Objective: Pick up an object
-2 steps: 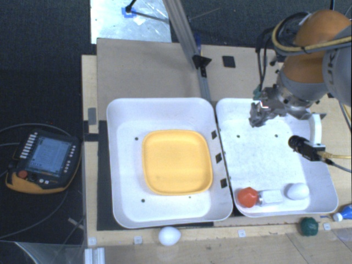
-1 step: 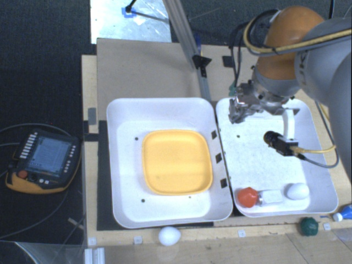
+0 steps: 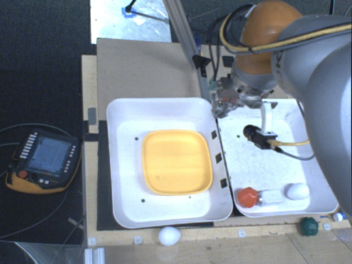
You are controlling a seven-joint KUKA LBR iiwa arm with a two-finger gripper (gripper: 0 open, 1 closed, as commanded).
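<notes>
The gripper (image 3: 223,108) hangs at the far left corner of the right bin (image 3: 242,166); I cannot tell whether it is spread or pressed together. The orange ball (image 3: 247,197) lies by the near edge. It should centre over the ball, then descend straight.

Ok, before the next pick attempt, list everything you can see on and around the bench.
left bin: one, white, left half of bench
right bin: one, white, beside it
plate: one, yellow, middle of left bin
ball: one, red-orange, right bin, lower left corner
pale block: one, whitish, right bin, touching the ball's right side
egg-shaped thing: one, white, right bin, right of the block
second egg-shaped thing: one, white, on bench below left bin
green thing: one, dark green, on bench below right bin
handheld controller: one, grey and yellow, floor at left
arm: one, grey with orange band, from the right
gripper: one, over right bin's upper left corner
</notes>
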